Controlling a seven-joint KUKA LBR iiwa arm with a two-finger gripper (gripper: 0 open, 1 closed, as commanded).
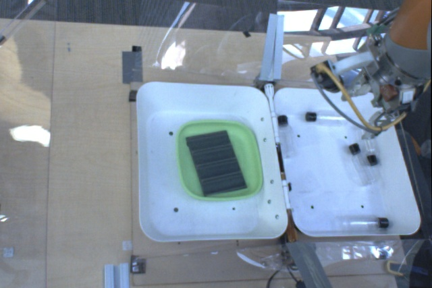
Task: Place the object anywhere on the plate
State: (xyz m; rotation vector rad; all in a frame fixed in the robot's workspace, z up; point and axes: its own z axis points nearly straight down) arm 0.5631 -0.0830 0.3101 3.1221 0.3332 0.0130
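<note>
You'll find the arm (410,23) reaching in from about two o'clock, its orange band at the frame's corner and the grey wrist angled down over the far edge of the right bin (337,212). Yellow and black cables (344,108) loop off the wrist and hang over that bin. The pincer (390,96) sits at the lower end of the wrist, near three o'clock, above the bin's far right corner; its tips are lost in the clutter of fittings, so you cannot tell how it stands. Look to the left bin (155,212) for the green plate (253,145), lying near the middle of that bin. A dark ribbed block (215,163) rests flat on the plate, turned slightly from square, well apart from the arm. No label or writing can be read on anything here. The pale wooden worktop (67,145) carries both bins.
</note>
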